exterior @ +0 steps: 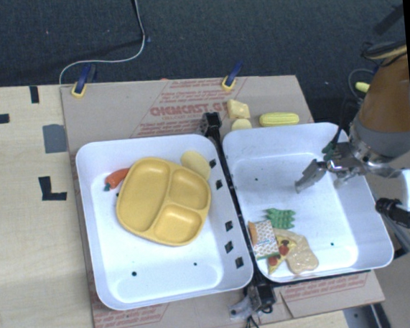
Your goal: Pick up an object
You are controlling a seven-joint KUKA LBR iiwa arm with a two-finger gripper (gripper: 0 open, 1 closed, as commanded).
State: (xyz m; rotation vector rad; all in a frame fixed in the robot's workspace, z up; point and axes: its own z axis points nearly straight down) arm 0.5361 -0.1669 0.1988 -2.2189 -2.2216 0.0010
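Camera view: gripper, grip unclear, hovers above-right of the green toy.

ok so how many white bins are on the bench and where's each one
2. The left bin holds a yellow divided plate; the right bin holds a few small food items, with the gripper above it. None seem hidden.

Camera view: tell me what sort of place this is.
Probably a robotics lab bench set up for grasping trials: two white bins clamped on cardboard, toy food such as a yellow divided plate and toy corn, and the gripper over the right bin.
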